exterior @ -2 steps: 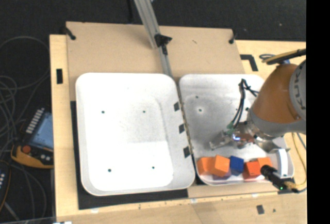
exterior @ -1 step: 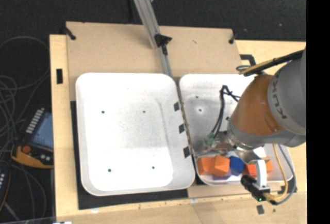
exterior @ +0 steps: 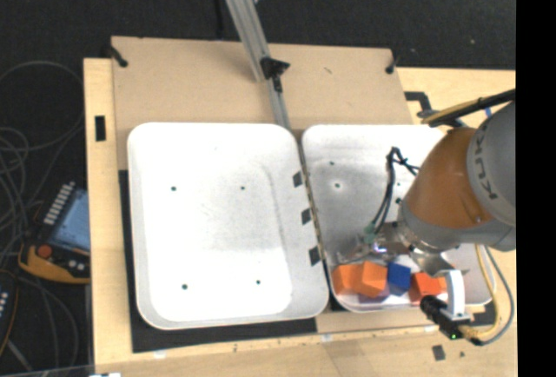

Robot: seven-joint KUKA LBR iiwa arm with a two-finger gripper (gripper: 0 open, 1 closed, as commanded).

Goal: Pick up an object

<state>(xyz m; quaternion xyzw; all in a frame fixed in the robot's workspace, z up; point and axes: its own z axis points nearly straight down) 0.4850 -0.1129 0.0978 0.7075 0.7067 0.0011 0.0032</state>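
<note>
**Pincer low over the blocks in the right bin's near corner**

Pincer [exterior: 388,255] hangs low under the grey-and-orange arm [exterior: 452,193]; its state cannot be told. Just nearward lie the orange block [exterior: 358,278], small blue block [exterior: 399,277] and second orange block [exterior: 425,285], inside the right white bin [exterior: 343,158].

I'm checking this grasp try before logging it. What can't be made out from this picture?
- Gripper: the wrist covers its fingertips, so open, shut or holding cannot be told.
- Right bin: the arm hides its right part.
- Blue block: partly tucked between the orange blocks; its shape is unclear.
</note>
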